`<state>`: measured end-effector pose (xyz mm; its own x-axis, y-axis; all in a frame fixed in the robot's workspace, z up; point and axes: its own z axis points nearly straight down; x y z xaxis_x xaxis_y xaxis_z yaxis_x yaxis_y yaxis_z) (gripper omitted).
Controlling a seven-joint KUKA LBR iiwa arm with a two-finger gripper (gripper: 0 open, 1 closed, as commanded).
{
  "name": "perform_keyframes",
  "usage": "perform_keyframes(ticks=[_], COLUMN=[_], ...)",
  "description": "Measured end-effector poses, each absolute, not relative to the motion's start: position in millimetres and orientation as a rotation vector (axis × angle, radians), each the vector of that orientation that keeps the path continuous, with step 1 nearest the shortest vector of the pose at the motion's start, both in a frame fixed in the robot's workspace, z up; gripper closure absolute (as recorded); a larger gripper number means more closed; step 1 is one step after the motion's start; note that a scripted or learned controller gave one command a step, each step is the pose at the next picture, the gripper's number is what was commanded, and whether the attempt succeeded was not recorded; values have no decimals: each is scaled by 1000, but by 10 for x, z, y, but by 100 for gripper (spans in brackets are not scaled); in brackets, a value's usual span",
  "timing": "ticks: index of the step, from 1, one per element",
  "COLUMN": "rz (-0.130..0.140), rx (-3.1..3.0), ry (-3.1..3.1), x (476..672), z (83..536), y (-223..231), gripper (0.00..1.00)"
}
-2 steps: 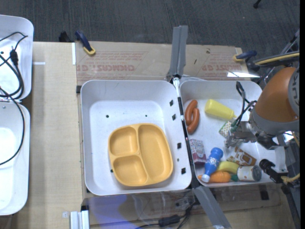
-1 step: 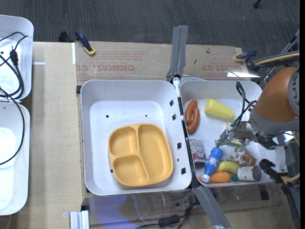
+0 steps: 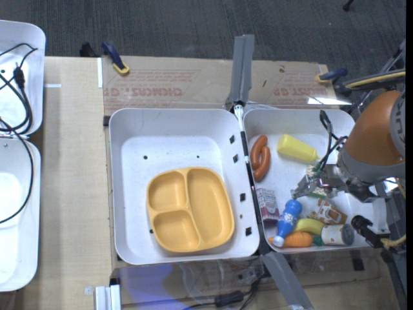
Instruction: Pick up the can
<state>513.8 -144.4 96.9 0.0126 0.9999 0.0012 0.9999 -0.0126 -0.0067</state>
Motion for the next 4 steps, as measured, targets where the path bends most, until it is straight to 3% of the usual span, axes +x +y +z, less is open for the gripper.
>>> perform_keyframes(ticks=[1, 2, 3, 4], rz=[0, 4, 6, 5], rx=[-1955, -1910, -2107, -2257], ry=[-2460, -2491, -2327, -2180], x=[4782, 5349, 5251, 5202], z=[909, 1771, 1725, 894], y=[-1319, -1013, -1622, -1517], gripper=[0, 0, 0, 0])
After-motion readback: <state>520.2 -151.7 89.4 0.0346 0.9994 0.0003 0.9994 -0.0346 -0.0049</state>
